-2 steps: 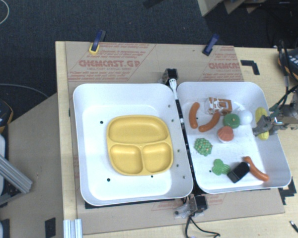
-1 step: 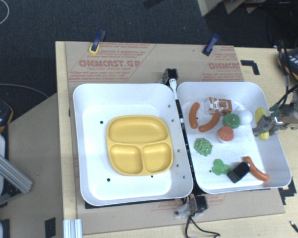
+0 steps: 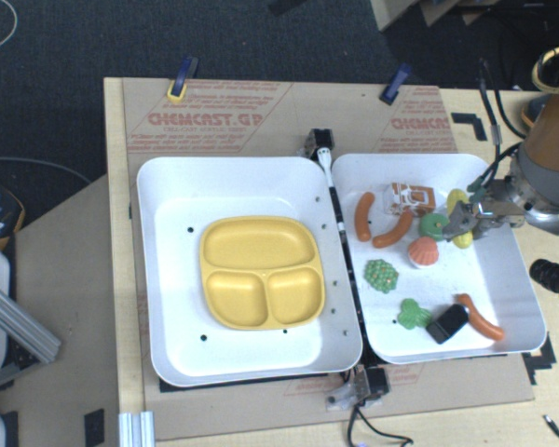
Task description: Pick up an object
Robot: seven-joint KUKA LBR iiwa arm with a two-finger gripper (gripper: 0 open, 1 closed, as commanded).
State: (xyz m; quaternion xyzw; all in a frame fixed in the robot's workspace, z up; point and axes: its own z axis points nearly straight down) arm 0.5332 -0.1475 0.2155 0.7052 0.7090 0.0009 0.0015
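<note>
A yellow three-compartment plastic plate (image 3: 261, 273) lies in the left white bin (image 3: 163, 250). The right white bin (image 3: 512, 277) holds two orange sausage-shaped toys (image 3: 363, 216), a green bumpy ball (image 3: 381, 275), a red strawberry-like toy (image 3: 424, 251), a green broccoli-like piece (image 3: 411, 314), a black block (image 3: 447, 324) and a yellow piece (image 3: 458, 200). The grey gripper (image 3: 466, 220) sits low at a green toy (image 3: 434, 223); whether its jaws are open or closed cannot be made out.
</note>
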